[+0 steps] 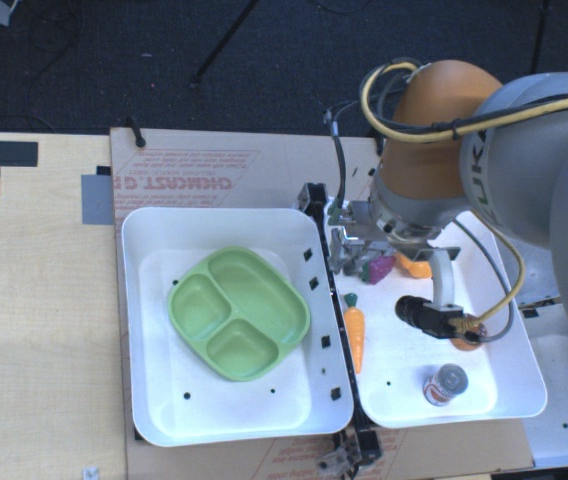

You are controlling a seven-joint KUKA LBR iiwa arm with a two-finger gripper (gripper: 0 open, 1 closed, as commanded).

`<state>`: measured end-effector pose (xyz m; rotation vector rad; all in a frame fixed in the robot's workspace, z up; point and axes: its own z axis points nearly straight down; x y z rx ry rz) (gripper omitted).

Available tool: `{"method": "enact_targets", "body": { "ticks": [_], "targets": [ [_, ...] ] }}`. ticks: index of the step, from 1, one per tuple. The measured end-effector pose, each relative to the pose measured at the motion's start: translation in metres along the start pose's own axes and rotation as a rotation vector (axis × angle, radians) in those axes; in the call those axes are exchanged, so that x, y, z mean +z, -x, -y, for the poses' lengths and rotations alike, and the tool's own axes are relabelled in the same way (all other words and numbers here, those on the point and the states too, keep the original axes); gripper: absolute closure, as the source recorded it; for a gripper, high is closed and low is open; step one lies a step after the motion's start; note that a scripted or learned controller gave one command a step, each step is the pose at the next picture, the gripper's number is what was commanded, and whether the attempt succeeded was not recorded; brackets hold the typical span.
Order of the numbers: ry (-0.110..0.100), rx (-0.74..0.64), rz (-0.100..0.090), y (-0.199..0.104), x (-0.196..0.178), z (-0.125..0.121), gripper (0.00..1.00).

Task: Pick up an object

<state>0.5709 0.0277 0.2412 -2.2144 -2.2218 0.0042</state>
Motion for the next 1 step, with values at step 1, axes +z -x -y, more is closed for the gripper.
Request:
{"method": "enact_targets", "body": {
  "ticks": [1],
  "targets": [
    [-0.001, 0.0, 0.001, -0.0491, 0.0138, 0.0038, 1.0]
  ]
}}
